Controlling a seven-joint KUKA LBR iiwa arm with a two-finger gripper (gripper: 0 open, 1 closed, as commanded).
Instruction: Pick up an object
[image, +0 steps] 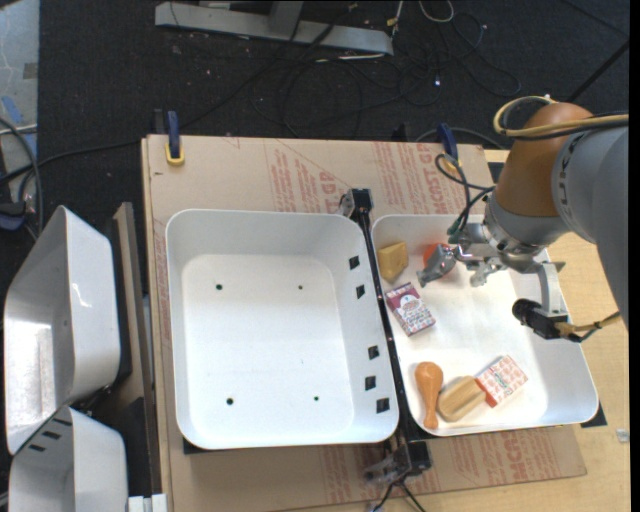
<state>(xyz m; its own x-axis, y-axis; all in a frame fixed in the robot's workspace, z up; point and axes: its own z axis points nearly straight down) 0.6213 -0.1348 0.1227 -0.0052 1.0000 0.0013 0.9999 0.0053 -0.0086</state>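
Left shallow white plastic bin (200, 240): bare floor with four dark dots. Right shallow white plastic bin (585, 385), items left to right:
- tan wedge-shaped block (392, 260), upper left corner;
- maroon patterned carton (410, 308), lying flat just below the wedge;
- orange wooden spoon-shaped piece (429, 388), near the front wall;
- tan oval bread-like piece (460, 399), touching the spoon-shaped piece;
- small red-and-white box (501, 380), touching the oval piece.

Grey arm with orange band (560, 170): enters from the right, wrist bent down over the bin's upper half. Gripper (438, 262): just right of the wedge, a red-orange patch at its tip; finger spacing cannot be told.
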